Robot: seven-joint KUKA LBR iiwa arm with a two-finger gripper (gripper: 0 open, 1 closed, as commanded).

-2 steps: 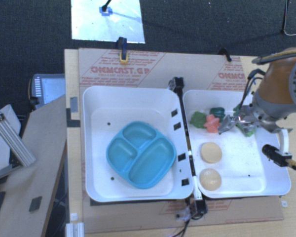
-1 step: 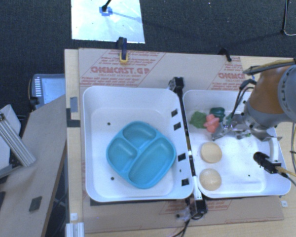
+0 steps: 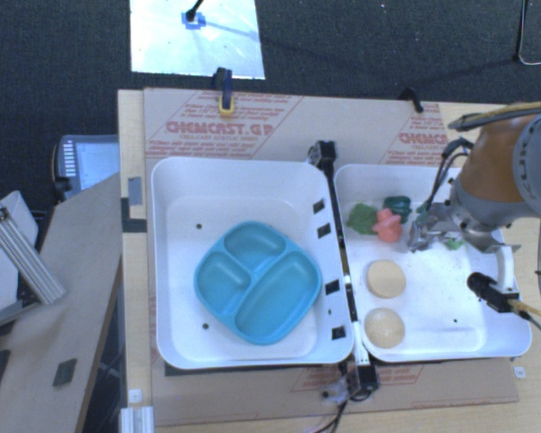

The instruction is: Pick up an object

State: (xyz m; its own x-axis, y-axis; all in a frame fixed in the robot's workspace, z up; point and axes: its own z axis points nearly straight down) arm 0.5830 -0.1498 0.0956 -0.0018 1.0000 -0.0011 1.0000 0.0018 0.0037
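The gripper (image 3: 421, 238) hangs over the right-hand shallow white bin (image 3: 487, 336), near its far half. Whether it is open or closed cannot be determined (metal parts blur together). Just to its left lie a small pink toy (image 3: 389, 226), a dark green object (image 3: 397, 205) and a light green lump (image 3: 362, 216), clustered together. Two pale round discs (image 3: 386, 279) (image 3: 385, 327) sit along the left wall, nearer the camera. The left-hand white bin (image 3: 176, 269) holds a blue divided plate (image 3: 257, 282). Bare bin floor remains at the right bin's near-right corner.
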